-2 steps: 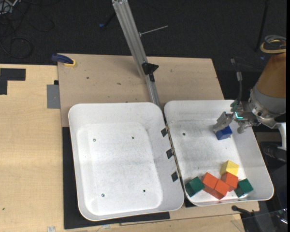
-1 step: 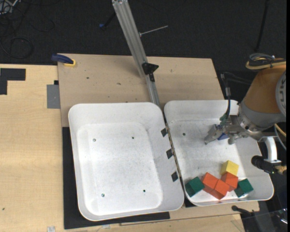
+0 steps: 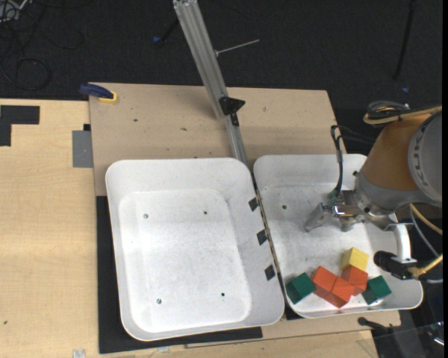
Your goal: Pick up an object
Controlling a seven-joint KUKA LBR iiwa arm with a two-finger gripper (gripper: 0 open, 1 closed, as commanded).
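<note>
Five blocks (image 3: 337, 282) near perhaps-open gripper (image 3: 325, 218)

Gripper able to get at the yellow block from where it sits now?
Probably yes. The gripper hangs in the right bin above the yellow block, which lies on top of the pile with nothing over it; orange blocks crowd one side.

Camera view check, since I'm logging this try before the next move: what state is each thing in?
hand: above the right bin's floor, nothing seen held.
right bin: holds the blocks at its near end.
yellow block: lying loose.
orange blocks: clustered, touching.
green blocks: flanking the cluster.
left bin: flat on bench.
</note>
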